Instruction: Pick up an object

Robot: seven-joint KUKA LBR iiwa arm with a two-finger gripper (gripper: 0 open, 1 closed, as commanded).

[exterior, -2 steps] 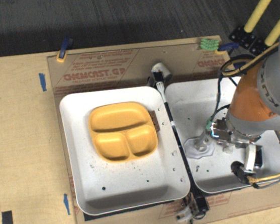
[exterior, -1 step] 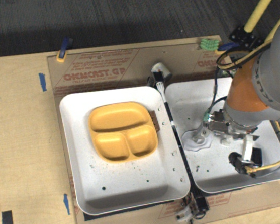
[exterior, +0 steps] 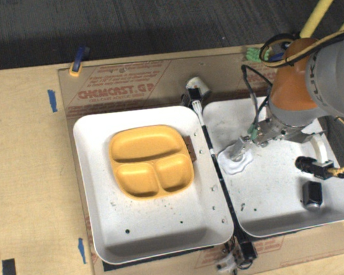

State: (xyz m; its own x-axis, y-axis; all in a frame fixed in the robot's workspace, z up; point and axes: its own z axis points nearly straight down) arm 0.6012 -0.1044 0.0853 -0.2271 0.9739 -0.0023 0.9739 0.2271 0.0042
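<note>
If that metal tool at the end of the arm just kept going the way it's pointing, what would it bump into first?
The tool points down and leftward over the right shallow white bin. Going straight on, it would likely meet the small white crumpled object lying just beneath its tip, then the bin floor. Depth is hard to judge from above.

The grey arm with its orange band point(exterior: 290, 88) reaches in from the right, angled down. Its two-finger gripper point(exterior: 239, 151) sits low, fingertips leftward.

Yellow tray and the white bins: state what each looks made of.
Yellow tray: likely moulded plastic, smooth with a soft sheen, rounded compartments. Left bin and right bin: probably thin formed plastic, glossy white, rounded corners, scuffed and speckled with dark marks.
</note>
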